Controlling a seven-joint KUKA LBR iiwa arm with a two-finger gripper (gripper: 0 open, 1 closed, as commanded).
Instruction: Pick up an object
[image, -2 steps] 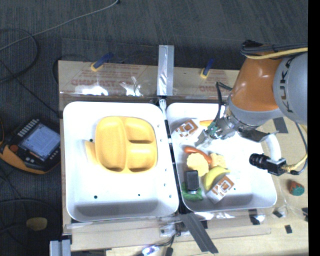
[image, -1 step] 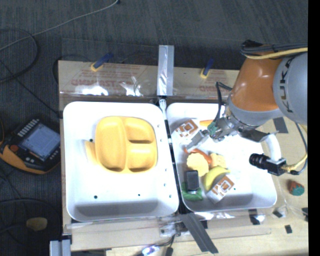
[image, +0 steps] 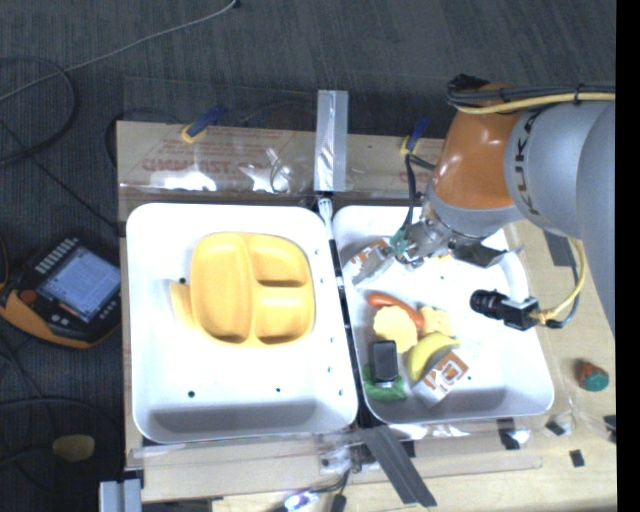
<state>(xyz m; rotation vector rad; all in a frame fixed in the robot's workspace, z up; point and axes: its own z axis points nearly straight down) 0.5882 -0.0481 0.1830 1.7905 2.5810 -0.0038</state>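
A yellow divided tray (image: 251, 286) lies in the white left bin (image: 150, 400); at three o'clock, the white right bin (image: 520, 385) holds an orange carrot (image: 392, 302) and a yellow banana (image: 428, 351).

Left bin (image: 150, 400): you see a yellow tray (image: 250, 287) with sections in it.
Right bin (image: 520, 385): you see toy food in a pile near the front.
Gripper (image: 403, 245): low over the right bin's back-left part.
Arm (image: 520, 160): comes in from your right.

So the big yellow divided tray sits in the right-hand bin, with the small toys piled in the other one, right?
Not quite. The camera view shows the yellow divided tray in the left bin; the small toys are piled in the right bin, where the arm reaches in.
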